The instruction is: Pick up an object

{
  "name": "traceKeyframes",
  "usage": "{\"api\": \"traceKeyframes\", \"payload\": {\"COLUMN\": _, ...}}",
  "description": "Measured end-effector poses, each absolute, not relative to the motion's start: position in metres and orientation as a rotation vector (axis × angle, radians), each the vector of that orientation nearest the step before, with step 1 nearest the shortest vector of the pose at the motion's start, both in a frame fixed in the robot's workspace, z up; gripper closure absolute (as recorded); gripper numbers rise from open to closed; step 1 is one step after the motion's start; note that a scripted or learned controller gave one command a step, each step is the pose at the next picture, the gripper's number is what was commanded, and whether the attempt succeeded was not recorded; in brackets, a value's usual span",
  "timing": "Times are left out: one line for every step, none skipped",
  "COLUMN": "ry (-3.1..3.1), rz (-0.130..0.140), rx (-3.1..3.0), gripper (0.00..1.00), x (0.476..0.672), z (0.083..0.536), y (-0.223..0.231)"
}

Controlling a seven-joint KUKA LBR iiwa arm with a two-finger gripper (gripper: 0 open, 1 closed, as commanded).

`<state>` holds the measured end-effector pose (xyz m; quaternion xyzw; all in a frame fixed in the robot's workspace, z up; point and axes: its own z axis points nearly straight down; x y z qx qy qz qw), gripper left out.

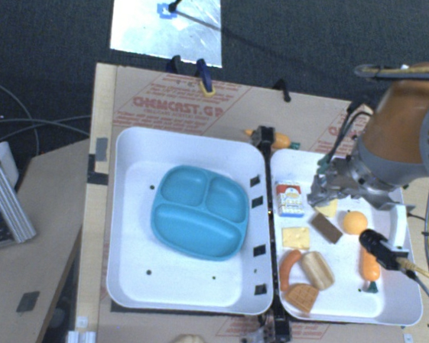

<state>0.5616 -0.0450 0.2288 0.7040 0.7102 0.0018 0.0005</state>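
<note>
The claw [321, 193] hangs low over the right bin [407, 308], at the end of the grey arm [404, 127] that reaches in from the right. Its tip is a dark blur against the bin floor, so I cannot tell how it is set, and nothing is seen held in it.

The toy foods lie close by. Just to its left sits a small red and white carton [289, 199]. Just below it lie a brown block [326, 227] and a pale yellow piece [326, 208], which looks to be touching the tip or very near it. Further below are a cheese slice [295, 237], a bread roll [316, 269], a sausage [289, 268] and a waffle [301, 297]. To its right lies an orange [355, 222], and beyond that a carrot [370, 267]. Far to its left, in the other bin [128, 219], rests a blue divided plate [200, 211].

This looks like the reach-and-descend step, with the grasp not yet made. The next move calls for settling squarely over one piece, likely the yellow one or the brown block, without nudging its neighbours, then closing and lifting straight up.
</note>
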Motion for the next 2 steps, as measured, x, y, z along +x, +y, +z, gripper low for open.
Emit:
{"api": "traceKeyframes", "payload": {"ry": 2.229, "rz": 0.007, "rx": 2.210, "gripper": 1.00, "x": 0.595, "z": 0.234, "y": -0.010}}
{"api": "traceKeyframes", "payload": {"ry": 2.229, "rz": 0.005, "rx": 2.212, "gripper": 1.00, "x": 0.614, "z": 0.232, "y": 0.026}}
